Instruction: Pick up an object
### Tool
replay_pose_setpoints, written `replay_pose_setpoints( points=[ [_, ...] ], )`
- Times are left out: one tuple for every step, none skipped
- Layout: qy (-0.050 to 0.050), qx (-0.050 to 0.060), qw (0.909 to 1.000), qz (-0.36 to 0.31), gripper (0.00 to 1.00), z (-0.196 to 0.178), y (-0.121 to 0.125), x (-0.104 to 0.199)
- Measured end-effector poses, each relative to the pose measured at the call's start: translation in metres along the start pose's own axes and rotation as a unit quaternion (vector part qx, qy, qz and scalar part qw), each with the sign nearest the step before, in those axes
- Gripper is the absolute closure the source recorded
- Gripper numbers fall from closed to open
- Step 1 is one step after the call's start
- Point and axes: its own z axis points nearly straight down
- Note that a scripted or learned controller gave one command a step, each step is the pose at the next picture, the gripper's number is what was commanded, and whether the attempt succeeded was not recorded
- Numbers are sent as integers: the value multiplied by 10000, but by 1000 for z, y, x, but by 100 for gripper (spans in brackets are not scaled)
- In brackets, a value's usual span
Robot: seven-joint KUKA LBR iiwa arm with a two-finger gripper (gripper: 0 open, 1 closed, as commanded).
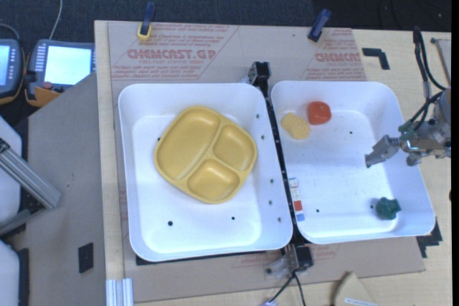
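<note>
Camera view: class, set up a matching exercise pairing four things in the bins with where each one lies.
Things:
1. yellow divided plate
2. orange ball
3. green object
4. gripper

Places:
A. right bin, near corner
B. left bin, middle
C. over the right bin's right side
D. right bin, far end, beside a pale yellow piece

Pairs: 1-B, 2-D, 3-A, 4-C

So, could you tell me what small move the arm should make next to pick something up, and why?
Probably a short move toward the green object, then a descent over it. The gripper hangs at the right bin's right side with nothing between its fingers, and that object lies nearest, in the bin's near right corner. The orange piece and the yellow piece sit farther away, at the far left.
</note>
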Motion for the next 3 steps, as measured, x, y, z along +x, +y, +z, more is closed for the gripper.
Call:
replay_pose_setpoints(
  points=[
    [13,25,10000,1,0,47,7,5],
    [15,29,10000,0,0,93,10,12],
    [12,23,10000,3,0,145,19,8]
  ],
)
